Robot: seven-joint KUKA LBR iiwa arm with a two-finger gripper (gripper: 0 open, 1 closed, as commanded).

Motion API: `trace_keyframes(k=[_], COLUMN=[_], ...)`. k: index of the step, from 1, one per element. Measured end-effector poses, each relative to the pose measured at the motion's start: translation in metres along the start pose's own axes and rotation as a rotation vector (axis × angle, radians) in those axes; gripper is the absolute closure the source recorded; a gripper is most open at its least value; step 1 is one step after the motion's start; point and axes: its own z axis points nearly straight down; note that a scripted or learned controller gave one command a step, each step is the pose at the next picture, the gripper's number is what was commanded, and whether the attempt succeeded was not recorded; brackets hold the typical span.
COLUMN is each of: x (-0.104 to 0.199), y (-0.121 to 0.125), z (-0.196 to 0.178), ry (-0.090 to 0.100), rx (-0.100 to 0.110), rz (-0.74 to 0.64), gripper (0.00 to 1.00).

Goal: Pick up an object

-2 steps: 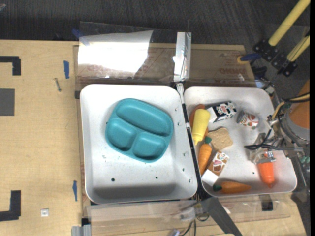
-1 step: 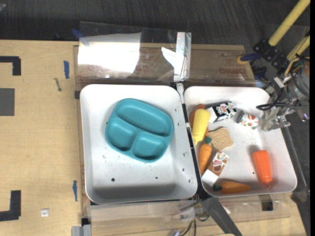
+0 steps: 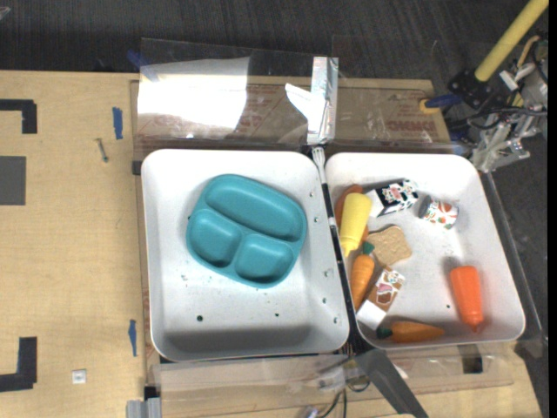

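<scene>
— Carrot (image 3: 418, 329) lies nearest, flat along the front wall of the right bin (image 3: 426, 264). Why there?

— It looks loosely dropped, like everything else in that bin. Being pressed to the wall, it probably leaves little room on that side for a grasp.

— And just behind it?

— A small carton (image 3: 387, 290) leans against a second carrot (image 3: 361, 277), with a cracker (image 3: 392, 246) touching them further in. That knot is crowded, so closing on one piece could nudge the others.

— Anything standing apart?

— The orange piece (image 3: 467, 294) on the right, well clear of the cluster, with bare floor around it. I'd judge it the easiest pick.

— Further back?

— A yellow cob (image 3: 354, 220) lies along the wall between the bins. A black-and-white toy (image 3: 396, 196) and a small speckled one (image 3: 442, 213) sit near the back.

— The left bin (image 3: 174, 320)?

— It holds a teal tray (image 3: 248, 229), lying at a slant in the middle. It is wide and low, and likely hard to pinch.

— Where is the gripper (image 3: 509, 133)?

— I take it to be the cluttered hardware past the right bin's far corner, off the worktop (image 3: 61, 233) and well apart from every toy. Whether it is apart or together, I cannot tell. Nothing is lifted, so the pick is not yet begun.
</scene>
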Motion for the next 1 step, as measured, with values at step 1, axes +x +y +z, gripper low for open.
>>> trace_keyframes(k=[1], x=[-0.0379], y=[0.0537], z=[0.0566], ry=[0.009], rx=[-0.007], rz=[-0.031], gripper=[1.00])
